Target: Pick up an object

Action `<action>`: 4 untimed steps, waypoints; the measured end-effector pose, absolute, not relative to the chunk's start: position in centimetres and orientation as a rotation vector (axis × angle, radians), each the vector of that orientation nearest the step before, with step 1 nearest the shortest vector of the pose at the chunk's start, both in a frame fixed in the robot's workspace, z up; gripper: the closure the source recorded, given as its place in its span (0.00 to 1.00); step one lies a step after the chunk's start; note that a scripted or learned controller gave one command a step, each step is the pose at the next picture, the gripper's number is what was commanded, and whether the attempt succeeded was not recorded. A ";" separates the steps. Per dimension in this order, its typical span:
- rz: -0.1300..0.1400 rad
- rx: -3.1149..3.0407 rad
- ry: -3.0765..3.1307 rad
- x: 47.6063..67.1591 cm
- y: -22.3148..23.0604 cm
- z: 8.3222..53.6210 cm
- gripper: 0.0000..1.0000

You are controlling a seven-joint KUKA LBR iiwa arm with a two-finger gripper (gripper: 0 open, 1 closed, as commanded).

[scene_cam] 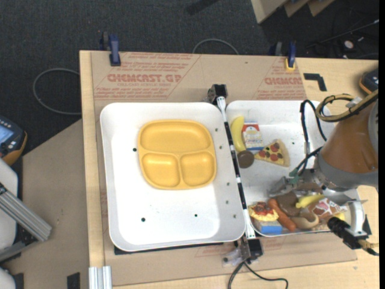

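Hovering low over the right bin (264,110) — the gripper (293,188) among toy food (283,215); jaws' state unreadable.

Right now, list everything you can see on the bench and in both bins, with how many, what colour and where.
Bins: two, white, side by side on the bench.
Divided plate: one, yellow, three compartments, upper middle of the left bin.
Banana: one, yellow, upper left of the right bin, beside the divider.
Small carton: one, white with red and blue, just right of the banana.
Pizza slice: one, tan with red spots, right bin, middle.
Brown round piece: one, below the banana.
Toy food pile: several pieces, red, orange, yellow, blue, lower end of the right bin.
Clamps: two, blue, far edge of the bench.
Arm: one, orange band, over the right bin.
Gripper: one, grey, low over the pile.
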State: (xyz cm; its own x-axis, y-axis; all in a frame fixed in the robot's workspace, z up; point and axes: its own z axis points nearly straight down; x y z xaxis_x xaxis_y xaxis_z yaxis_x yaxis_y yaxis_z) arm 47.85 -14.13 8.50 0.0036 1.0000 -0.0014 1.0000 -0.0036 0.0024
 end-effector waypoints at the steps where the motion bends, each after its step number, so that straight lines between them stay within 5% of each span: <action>1: 0.006 2.216 2.217 48.1 -13.9 9.6 1.00; 2: 0.007 2.218 2.223 48.1 -13.7 9.5 0.00; 3: 0.005 2.211 2.225 54.2 -9.9 8.4 0.00; 4: 0.006 2.215 2.201 55.4 -19.6 22.6 0.00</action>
State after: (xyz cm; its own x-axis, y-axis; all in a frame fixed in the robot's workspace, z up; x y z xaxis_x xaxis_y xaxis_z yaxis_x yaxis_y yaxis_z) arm 55.39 -19.64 22.62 0.0064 0.9999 -0.0106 0.9998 -0.0062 0.0164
